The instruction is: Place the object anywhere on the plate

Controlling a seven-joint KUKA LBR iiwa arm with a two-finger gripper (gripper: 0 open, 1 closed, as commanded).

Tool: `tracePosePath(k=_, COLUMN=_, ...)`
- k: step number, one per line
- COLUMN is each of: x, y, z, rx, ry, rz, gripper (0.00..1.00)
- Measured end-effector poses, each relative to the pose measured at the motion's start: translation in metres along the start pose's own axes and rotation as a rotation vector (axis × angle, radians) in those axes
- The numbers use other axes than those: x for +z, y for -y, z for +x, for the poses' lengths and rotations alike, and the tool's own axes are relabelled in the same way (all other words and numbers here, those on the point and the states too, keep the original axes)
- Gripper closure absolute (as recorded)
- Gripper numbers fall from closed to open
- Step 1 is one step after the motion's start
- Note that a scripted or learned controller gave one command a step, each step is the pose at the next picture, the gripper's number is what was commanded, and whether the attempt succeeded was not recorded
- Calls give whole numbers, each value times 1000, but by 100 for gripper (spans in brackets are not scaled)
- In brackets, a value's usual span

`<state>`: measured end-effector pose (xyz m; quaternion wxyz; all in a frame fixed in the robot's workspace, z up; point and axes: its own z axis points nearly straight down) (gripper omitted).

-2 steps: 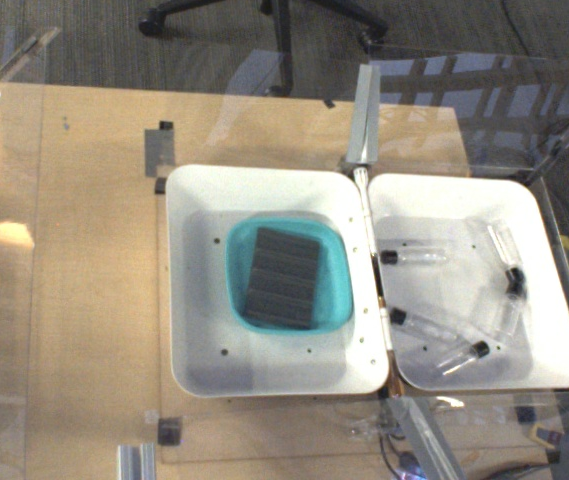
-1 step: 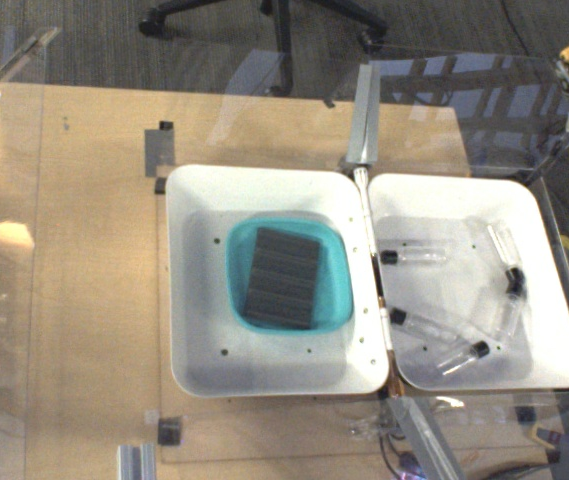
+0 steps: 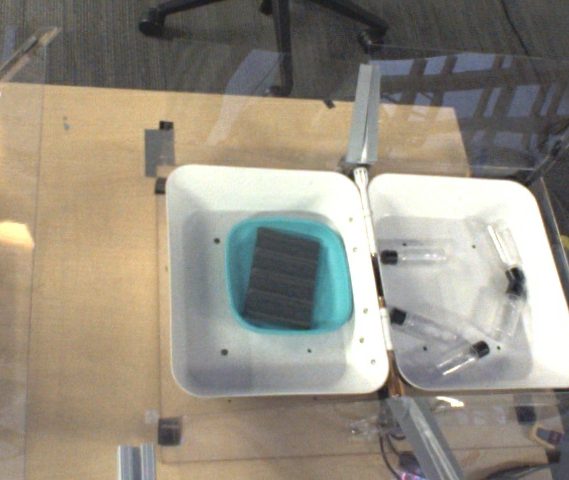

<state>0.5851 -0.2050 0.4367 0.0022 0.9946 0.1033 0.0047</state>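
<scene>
A white bin (image 3: 192,200) sits on the left of the wooden bench (image 3: 64,268), touching a second white bin (image 3: 444,186) on its 3 o'clock side. A teal plate (image 3: 336,290) lies in the middle of the left bin. A dark grey ribbed block (image 3: 284,276) lies flat on the plate, its long side tilted slightly toward 1 o'clock. The right bin holds several clear tubes (image 3: 416,256) with black caps, scattered from 9 o'clock round to 3 o'clock. I cannot tell whether the gripper is open or closed, or whether it has anything in it.
</scene>
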Motion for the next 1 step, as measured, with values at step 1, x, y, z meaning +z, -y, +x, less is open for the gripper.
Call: tracePosePath(k=1, x=2, y=-13, z=67, rx=-67, ry=2, rz=0, gripper=0)
